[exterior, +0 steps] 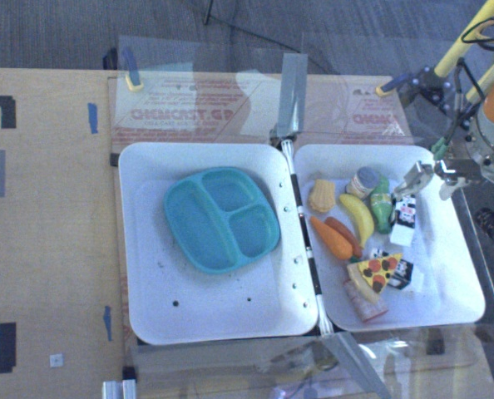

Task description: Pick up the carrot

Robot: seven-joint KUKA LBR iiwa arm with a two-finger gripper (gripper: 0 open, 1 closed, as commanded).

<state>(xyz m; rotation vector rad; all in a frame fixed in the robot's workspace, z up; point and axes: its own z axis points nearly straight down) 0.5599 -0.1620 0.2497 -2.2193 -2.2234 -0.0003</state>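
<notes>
While the gripper (431,178) hangs spread, the carrot (332,237) lies well apart.

Soft, even overhead light, faint shadows, mild glare on the white bins (139,306), perhaps slightly blurred throughout.

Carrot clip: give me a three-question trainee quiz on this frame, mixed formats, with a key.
1. True or false: the carrot lies on the teal plate.
2. Which lies right of the carrot, close beside it? A) banana B) a spoon C) a cup
3. Fill in: the gripper is over the ___ bin's upper right part.

Key: 1 false; 2 A; 3 right.
</notes>
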